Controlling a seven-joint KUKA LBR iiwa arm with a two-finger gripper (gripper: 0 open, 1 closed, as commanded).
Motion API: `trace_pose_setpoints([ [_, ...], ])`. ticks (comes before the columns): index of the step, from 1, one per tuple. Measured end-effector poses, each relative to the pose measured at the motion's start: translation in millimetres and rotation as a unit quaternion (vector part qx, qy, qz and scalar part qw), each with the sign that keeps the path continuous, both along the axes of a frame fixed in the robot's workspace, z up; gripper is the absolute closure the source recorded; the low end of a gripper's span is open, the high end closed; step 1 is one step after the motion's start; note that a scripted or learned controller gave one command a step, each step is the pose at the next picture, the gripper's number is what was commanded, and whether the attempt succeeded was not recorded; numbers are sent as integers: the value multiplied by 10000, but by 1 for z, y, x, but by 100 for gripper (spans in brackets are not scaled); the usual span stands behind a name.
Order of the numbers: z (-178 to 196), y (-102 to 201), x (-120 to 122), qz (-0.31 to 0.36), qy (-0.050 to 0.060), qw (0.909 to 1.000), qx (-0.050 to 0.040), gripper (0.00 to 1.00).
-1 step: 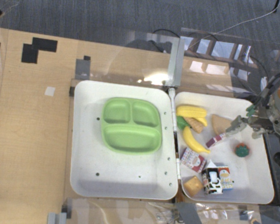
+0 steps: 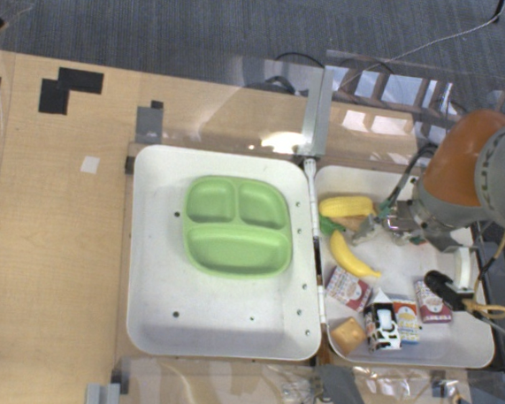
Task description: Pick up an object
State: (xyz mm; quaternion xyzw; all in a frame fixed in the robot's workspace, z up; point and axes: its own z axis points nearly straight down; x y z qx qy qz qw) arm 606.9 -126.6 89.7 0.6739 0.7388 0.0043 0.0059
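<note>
a pale wood-grain bench [image 2: 44,248] carries two shallow white bins side by side, with grey ribbed carpet [image 2: 209,10] beyond its far edge. the left bin [image 2: 149,311] holds a smooth green three-part tray [image 2: 237,225] with bare white floor all round it, while the right bin [image 2: 470,346] is crowded with two curved yellow bananas [image 2: 349,233], small printed cartons [image 2: 375,311] and what may be a brown bread-like lump [image 2: 347,335]. the claw [image 2: 399,221] sits low over that bin's far side, just beside the bananas, and whether it is wide or narrow i cannot tell.

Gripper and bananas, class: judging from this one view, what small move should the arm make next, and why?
Probably a short drop toward the upper banana. The gripper sits in the right bin just beside that banana's right end, with nothing seen between its fingers.
</note>
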Motion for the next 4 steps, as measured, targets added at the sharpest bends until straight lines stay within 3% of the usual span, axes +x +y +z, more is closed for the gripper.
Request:
trace_pose_setpoints([
  [1,-4,4,56,-138,222,9997,19,0],
  [2,0,10,-24,943,13,9955,-5,0],
  [3,1,6,-32,2447,-17,9696,-37,0],
  [4,2,19,-102,2403,-40,9707,-50,0],
])
